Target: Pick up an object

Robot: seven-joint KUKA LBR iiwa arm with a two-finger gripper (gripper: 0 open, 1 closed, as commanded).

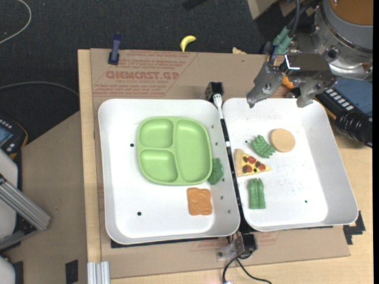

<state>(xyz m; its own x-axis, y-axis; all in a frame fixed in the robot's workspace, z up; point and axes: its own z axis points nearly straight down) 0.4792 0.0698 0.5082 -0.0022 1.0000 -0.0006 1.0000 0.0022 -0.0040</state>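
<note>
The table (148, 70), covered with brown cardboard, is seen carrying two shallow white bins side by side. In the left bin (118, 158) a green divided plate (175, 150) is set, with an orange toy piece (200, 201) just below it and a dark green piece (216, 171) wedged against the inner wall. The right bin (314, 182) is reached by the grey arm (346, 34) from the upper right. The tool (279, 96) is held released above the bin's far rim, its two fingers spread apart with nothing between them.

The candidates are gathered near the left middle of the right bin: a round tan disc (282, 140), a green leafy piece (262, 146) touching it, a pizza slice (250, 163) and a green bundle (256, 194).

The step in hand is judged to be the approach. The disc or the bundle would be best chosen, since each has a freer side; the fingers should be centred over one item only and lowered straight, so that neighbours are not nudged.
</note>
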